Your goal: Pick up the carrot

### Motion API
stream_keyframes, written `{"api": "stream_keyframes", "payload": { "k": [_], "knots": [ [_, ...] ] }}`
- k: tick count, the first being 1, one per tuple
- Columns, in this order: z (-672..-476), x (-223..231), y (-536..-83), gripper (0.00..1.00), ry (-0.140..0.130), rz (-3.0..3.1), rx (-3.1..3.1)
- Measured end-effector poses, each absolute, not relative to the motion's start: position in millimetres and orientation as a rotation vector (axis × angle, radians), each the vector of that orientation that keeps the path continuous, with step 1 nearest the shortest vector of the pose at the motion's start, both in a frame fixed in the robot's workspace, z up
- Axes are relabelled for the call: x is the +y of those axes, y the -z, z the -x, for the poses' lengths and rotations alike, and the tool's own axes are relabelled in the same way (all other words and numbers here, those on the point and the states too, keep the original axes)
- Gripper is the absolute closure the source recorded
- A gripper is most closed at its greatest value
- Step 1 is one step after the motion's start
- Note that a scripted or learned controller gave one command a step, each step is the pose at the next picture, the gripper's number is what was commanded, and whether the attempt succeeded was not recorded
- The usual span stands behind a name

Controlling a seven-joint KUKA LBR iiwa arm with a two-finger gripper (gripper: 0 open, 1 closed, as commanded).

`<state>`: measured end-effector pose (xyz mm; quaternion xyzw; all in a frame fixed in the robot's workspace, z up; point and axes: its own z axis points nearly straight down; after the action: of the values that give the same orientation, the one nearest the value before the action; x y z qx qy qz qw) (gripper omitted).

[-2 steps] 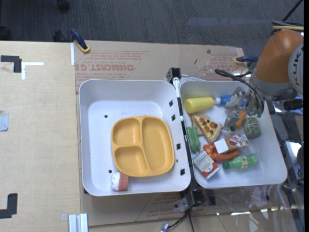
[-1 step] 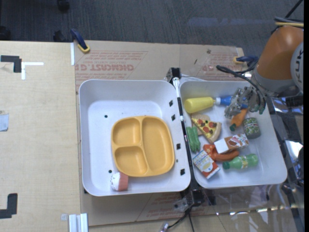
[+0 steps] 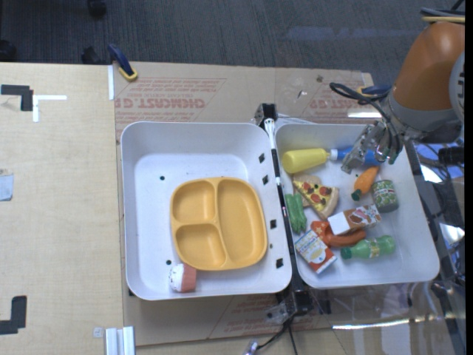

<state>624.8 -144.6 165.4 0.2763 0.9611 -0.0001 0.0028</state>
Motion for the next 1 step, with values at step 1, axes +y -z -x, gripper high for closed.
{"api": "stream_keyframes", "payload": {
  "k": [1],
  "knots": [
    [-624.7, -144.7, -165.3, 0.0, 0.0, -0.867, 3.014]
  ]
}}
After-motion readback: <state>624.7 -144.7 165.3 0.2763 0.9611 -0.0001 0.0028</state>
